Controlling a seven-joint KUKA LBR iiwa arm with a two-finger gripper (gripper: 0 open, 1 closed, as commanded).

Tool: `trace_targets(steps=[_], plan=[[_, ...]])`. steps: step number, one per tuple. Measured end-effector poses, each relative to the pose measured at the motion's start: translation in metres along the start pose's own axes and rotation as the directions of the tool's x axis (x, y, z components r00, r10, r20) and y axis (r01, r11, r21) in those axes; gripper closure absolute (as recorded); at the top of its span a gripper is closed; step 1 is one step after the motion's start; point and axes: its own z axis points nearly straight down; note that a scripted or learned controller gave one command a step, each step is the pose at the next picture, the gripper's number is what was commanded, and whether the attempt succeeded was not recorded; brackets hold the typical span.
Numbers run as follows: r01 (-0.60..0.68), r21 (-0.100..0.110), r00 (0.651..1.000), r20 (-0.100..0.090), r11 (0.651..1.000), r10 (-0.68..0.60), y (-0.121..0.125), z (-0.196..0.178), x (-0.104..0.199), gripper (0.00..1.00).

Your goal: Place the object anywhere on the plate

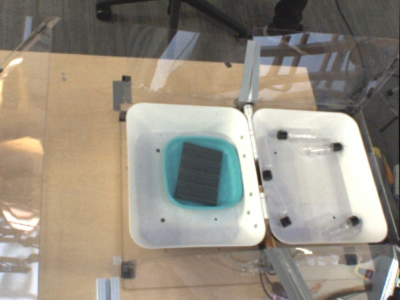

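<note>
On the teal plate (232, 192), in the bin (144, 167) farther from the arm's side, a dark ribbed block (199, 174) rests flat, so the task appears met; gripper state cannot be told.

A dark ridged block (199, 174) lies flat on a teal plate (232, 192) in the left bin (144, 217). The right bin (369, 224) adjoins it, both toward the desk's (69, 167) right edge.

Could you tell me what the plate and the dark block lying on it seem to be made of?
The plate looks like moulded plastic: even teal colour, soft sheen, rounded rim. The block appears matte, dark grey and ribbed, perhaps foam or rubber; the view leaves that open.
</note>
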Motion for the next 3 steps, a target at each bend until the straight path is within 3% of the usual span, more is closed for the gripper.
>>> trace_targets(steps=[1,3], plan=[[0.009,0.001,1.0,0.0,1.0,-0.009,0.016,0.001,0.08,0.0],[-0.005,0.001,1.0,0.0,1.0,0.005,0.004,0.0,0.018,0.0]])
